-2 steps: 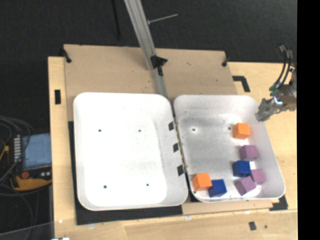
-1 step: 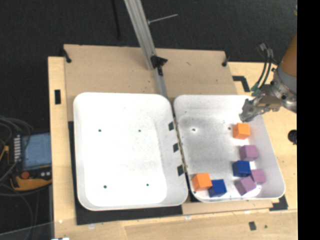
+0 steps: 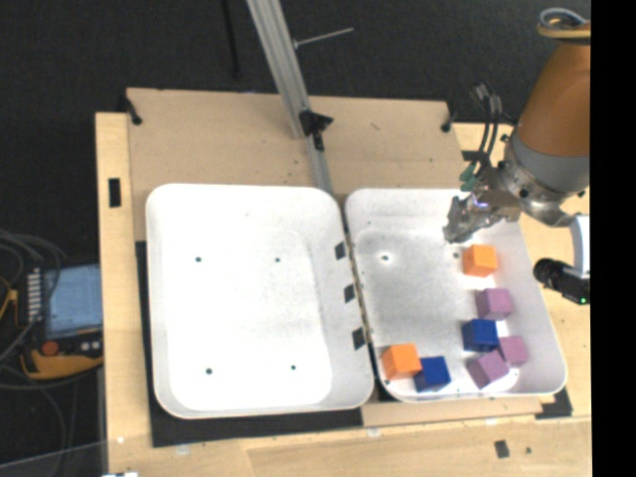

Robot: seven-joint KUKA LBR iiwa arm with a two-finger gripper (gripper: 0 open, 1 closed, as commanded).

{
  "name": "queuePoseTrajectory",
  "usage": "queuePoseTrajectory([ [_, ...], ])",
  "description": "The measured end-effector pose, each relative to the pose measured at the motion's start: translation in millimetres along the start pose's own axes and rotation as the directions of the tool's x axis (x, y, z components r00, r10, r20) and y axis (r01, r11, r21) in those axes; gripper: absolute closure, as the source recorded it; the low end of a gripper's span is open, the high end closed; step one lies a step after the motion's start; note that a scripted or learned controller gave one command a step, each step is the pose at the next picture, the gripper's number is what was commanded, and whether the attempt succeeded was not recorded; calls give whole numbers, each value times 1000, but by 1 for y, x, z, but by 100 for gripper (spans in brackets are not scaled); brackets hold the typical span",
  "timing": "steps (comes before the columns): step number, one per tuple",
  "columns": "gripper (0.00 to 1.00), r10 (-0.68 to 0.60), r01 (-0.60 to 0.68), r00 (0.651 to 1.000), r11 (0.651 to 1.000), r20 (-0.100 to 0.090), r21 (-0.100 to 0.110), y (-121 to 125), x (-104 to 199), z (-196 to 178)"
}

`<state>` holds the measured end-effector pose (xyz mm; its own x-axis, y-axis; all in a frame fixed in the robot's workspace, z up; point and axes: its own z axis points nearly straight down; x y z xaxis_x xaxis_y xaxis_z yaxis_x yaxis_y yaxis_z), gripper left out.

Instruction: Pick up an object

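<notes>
My gripper (image 3: pixel 459 229) hangs over the upper right part of the right bin (image 3: pixel 417 296), just up and left of an orange cube (image 3: pixel 481 259). Nothing shows between the fingers. Below that cube lie a purple cube (image 3: pixel 496 301), a blue cube (image 3: pixel 480 334), and two more purple cubes (image 3: pixel 514 350) (image 3: pixel 488 369) near the bin's lower right corner. At the bin's front edge an orange cube (image 3: pixel 401 360) sits beside a blue cube (image 3: pixel 432 374).
The left bin (image 3: pixel 248 296) lies beside the right one, joined by black clips (image 3: pixel 350 291). A slanted metal pole (image 3: pixel 283 63) rises behind the bins. A blue and orange device with cables (image 3: pixel 60 316) sits off the bench at left.
</notes>
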<state>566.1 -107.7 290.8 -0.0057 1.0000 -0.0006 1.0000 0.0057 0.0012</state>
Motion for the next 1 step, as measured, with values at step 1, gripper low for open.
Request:
queuePoseTrajectory([
  [1, 100, -1, 1, 1000, 1000, -1, 0, -9, 55, -1],
])
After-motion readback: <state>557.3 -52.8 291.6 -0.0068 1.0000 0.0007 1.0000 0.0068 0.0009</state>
